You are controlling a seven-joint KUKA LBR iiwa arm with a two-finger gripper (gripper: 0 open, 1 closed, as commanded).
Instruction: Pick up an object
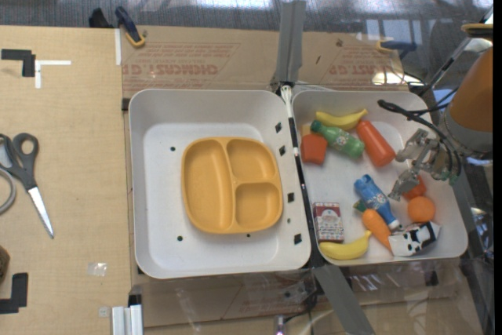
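1. The plate takes the middle of the left bin; bare floor rings it on every side.
2. Right of the plate, the right bin is crowded: bananas, bottles, carrot and orange lie close together.
3. Free floor there lies around the card box, just right of the plate.
4. The gripper hangs over the right bin's far side from the plate.
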